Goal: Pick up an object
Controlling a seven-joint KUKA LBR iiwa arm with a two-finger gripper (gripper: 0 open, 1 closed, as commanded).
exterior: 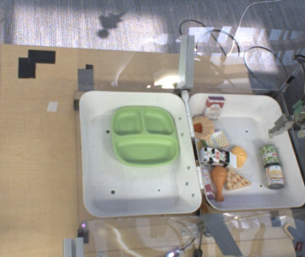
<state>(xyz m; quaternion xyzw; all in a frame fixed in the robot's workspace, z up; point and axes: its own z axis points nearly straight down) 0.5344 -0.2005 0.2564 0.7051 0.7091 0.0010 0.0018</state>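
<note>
The right bin [289, 197] holds several toy foods. A small red and white carton [214, 107] stands at its far left, with a round bun [202, 126] and a patterned wedge [219, 139] below it. Nearer the front are a cow-print box [214, 156], an orange piece [239, 156], a drumstick [219, 181] and a pizza slice [237, 182]. Two cans [269, 155] [274, 176] lie near the right wall. My gripper [282, 126] hangs over the bin's right rim, above and just right of the cans, with nothing seen in it.
The left bin [96, 191] holds a green divided plate [144, 135]. A metal post [186, 58] stands behind the wall between the bins. Cables loop behind the right bin [233, 42]. Bare wood bench lies to the left.
</note>
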